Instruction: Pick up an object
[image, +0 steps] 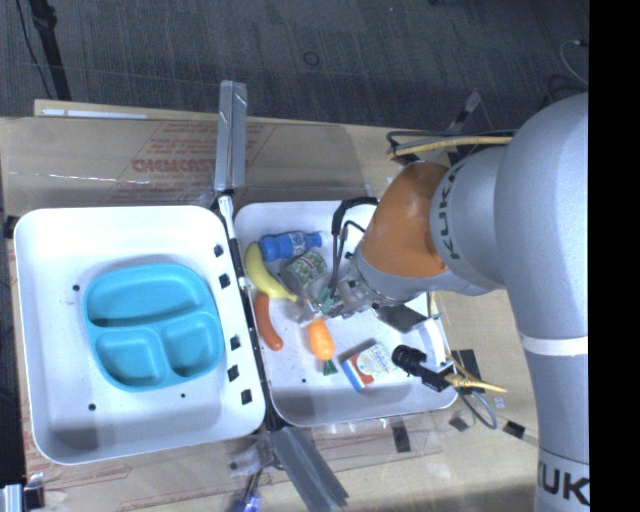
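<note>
Crowding the gripper (328, 298) are a banana (262, 274), a sausage (268, 322) and a carrot (320, 341) — its fingers' state cannot be told.

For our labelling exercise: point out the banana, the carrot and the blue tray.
banana (263, 276): camera view, middle of its curve.
carrot (320, 340): camera view, orange body.
blue tray (140, 297): camera view, floor of the large compartment.

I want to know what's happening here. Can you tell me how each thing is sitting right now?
Blue tray: flat in left bin.
Banana: lying in right bin.
Blue bottle: on its side.
Carrot: lying down.
Hot dog: lying down.
Small box: lying flat.
Gripper: low among the things.
</note>
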